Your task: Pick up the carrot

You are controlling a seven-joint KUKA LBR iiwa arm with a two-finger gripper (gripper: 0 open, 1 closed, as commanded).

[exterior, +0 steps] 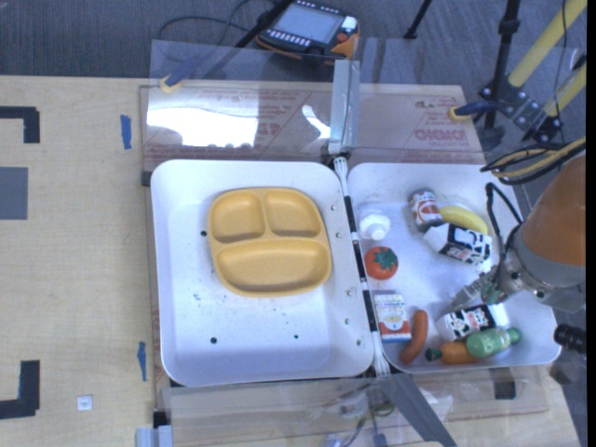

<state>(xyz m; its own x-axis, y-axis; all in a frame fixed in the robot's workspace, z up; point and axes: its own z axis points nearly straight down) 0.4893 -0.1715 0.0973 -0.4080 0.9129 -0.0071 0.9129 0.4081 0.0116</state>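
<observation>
The carrot (pixel 453 352) is small and orange with a dark green end. It lies along the front wall of the right bin (pixel 410 180), between a red sausage (pixel 415 335) and a green bottle (pixel 490 342). My gripper (pixel 480 292) hangs over the right side of that bin, up and to the right of the carrot and apart from it. A black-and-white bottle (pixel 471 321) lies between the gripper and the carrot. Nothing shows in the gripper.
The right bin also holds a tomato (pixel 381 262), a white cap (pixel 374 225), a can (pixel 426 209), a banana (pixel 464 218), another black-and-white bottle (pixel 463 242) and a small carton (pixel 390 314). A yellow divided plate (pixel 270 240) sits in the left bin (pixel 186 324).
</observation>
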